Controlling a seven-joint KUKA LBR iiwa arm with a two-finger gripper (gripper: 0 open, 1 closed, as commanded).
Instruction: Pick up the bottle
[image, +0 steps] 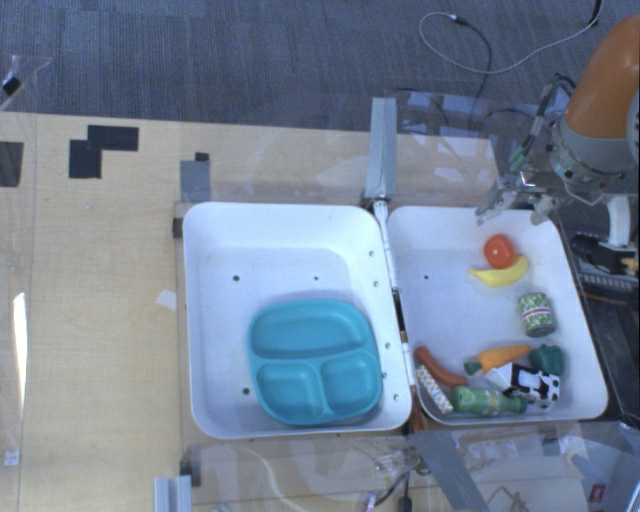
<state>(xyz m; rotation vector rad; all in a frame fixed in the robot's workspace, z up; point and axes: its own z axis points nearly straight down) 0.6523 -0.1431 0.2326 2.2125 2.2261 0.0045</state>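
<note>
Bottle (487, 401) first: you'll find the green one lying on its side at the near edge of the right bin (440, 250), low in your view, its length running left to right. Its left end sits just beside a small striped piece (432, 387) in the bin's near-left corner, and its right end is touching a black-and-white cow toy (535, 384). Just behind it lie a brown sausage-shaped piece (438, 366) and an orange carrot (497, 357), with a dark green toy (548, 358) next to the carrot's tip.

Look to the far right corner of that same bin for the claw (517, 200). It hangs over the bin's back rim, well apart from the bottle, with its thin fingers (492, 204) spread and nothing between them. You can see the arm's orange band (605, 85) above it, at the right side of the view.

Between the claw and the bottle you have a red tomato (500, 249) touching a yellow banana (499, 274), and nearer to you a small green can (537, 314) by the right wall.

The left bin (215, 300) holds a blue divided plate (315, 361) with three compartments, resting toward its near side. Both bins stand side by side on the pale wooden worktop (90, 330)
</note>
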